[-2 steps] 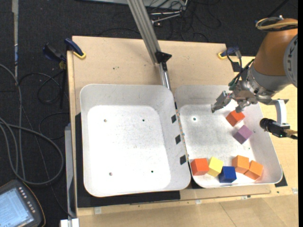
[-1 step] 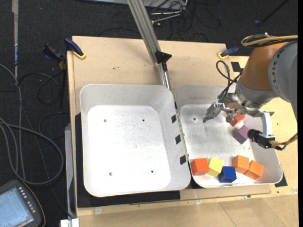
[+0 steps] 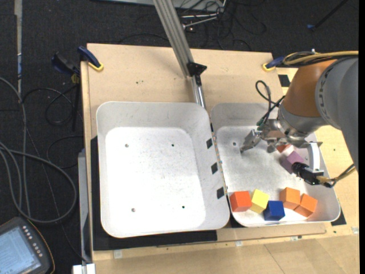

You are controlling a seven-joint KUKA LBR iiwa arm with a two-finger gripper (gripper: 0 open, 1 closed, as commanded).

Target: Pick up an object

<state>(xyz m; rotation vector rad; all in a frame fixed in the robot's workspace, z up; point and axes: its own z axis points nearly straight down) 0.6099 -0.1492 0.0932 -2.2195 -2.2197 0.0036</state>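
Observation:
My gripper [image 3: 249, 141] hangs over the upper middle of the right bin [image 3: 228, 116], pointing left and down, open, with nothing between its fingers. Along the bin's front wall lie an orange block [image 3: 240, 200], a yellow block [image 3: 259, 200], a blue block [image 3: 274, 210] and two more orange blocks [image 3: 291, 196] [image 3: 308, 204]. A purple block [image 3: 293, 157] lies just right of the gripper, partly under the wrist. Beside it a small red piece [image 3: 281, 148] peeks out. The gripper is well above and apart from the front row of blocks.
The left bin [image 3: 108, 153] stands beside the right one, their rims touching at the middle. A slanted metal pole [image 3: 174, 30] crosses the bench's back edge. Cables run off the wrist on the right. Clamps sit at the bench's back corners.

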